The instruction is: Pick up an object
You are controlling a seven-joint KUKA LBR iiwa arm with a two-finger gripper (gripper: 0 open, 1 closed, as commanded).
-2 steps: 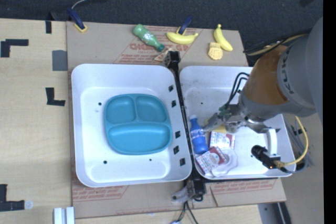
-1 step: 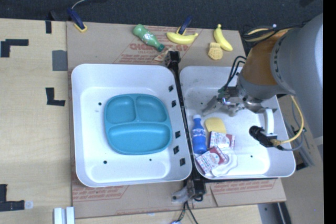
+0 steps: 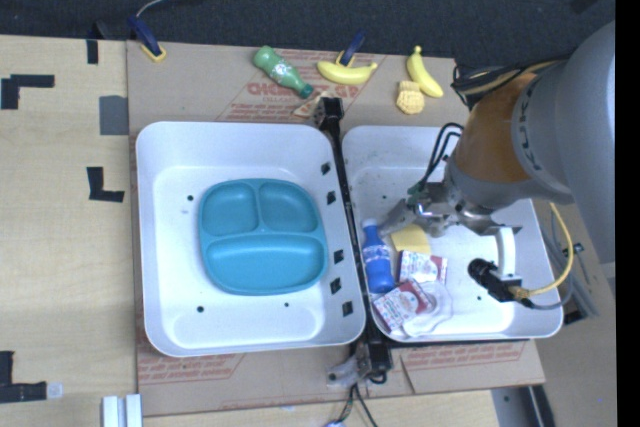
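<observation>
My gripper [image 3: 415,215] is low in the right bin [image 3: 395,155], right at the top of a yellow block [image 3: 411,240]. A blue bottle [image 3: 377,260] lies just left of the block. A red and white packet [image 3: 420,268] sits below the block, and a crumpled red and white wrapper [image 3: 405,305] lies near the bin's front edge. The wrist hides the fingertips, so their stance is unclear.
The left bin [image 3: 165,175] holds a blue divided plate [image 3: 263,235]. Behind the bins on the cardboard lie a green bottle [image 3: 281,70], two bananas [image 3: 346,71] [image 3: 423,73] and a small yellow corn piece [image 3: 408,98]. A black cable runs along the arm's right side.
</observation>
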